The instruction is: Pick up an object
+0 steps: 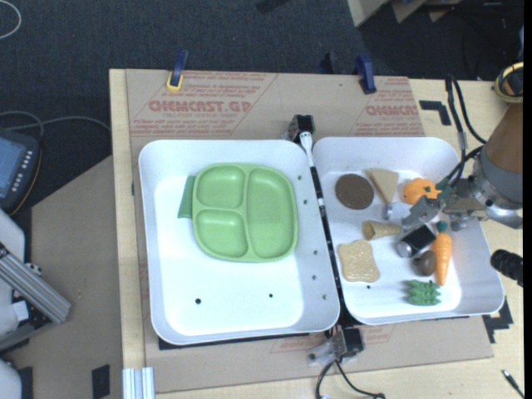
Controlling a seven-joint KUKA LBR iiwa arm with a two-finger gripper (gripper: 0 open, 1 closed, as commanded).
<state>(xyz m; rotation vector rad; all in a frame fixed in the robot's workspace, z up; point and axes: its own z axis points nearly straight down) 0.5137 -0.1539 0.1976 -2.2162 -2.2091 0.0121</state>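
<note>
Arm reaching in from the right edge, tool [422, 223] low over the right bin [391, 310].

How wide the tool stands cannot be told. It sits among toy foods at right of centre: an orange carrot [444, 257] just right of it, a green leafy piece [422, 293] below, a bread slice [359, 261] to its left, a brown round disc [355, 191] and a tan wedge [384, 183] above left. The left bin [166, 306] holds a green divided plate [247, 212].
</note>
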